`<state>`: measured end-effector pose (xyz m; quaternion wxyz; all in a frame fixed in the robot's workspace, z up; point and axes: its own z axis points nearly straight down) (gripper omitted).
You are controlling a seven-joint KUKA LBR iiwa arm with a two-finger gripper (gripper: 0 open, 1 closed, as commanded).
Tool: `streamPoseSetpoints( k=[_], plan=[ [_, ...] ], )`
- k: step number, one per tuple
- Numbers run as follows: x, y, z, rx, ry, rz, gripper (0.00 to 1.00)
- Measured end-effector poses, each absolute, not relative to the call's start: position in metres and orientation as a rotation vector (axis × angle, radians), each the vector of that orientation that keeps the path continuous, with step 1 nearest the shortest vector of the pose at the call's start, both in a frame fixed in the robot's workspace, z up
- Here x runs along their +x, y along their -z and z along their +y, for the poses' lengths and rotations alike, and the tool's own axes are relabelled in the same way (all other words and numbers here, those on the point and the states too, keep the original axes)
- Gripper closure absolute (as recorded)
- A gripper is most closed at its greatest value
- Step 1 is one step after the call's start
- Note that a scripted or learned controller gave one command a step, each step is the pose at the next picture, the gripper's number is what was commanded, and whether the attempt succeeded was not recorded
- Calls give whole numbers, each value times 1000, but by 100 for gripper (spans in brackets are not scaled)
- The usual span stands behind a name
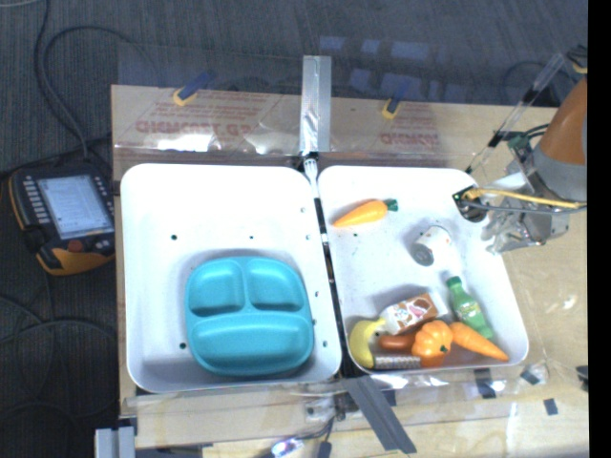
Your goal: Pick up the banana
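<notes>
— Where did the job stand?

— At the very start, I'd judge. The banana (361,341) lay in the right bin's (382,181) near-left corner, pressed against a packet (409,312) and an orange pepper (431,340).

— And the gripper (511,225)?

— Over the bin's right rim, well apart from the banana, touching nothing I could see; how wide, I couldn't tell. It needed to reach across and come down.

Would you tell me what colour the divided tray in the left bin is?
The tray is light blue, clearest in the camera view.
</notes>
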<state>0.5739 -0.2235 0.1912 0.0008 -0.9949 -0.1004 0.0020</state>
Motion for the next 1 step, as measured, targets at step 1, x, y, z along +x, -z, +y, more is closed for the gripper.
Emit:
streamPoseSetpoints(
  k=[1],
  plan=[
    [639,-197,-223,-3121,-7,-344,100]
  ],
)
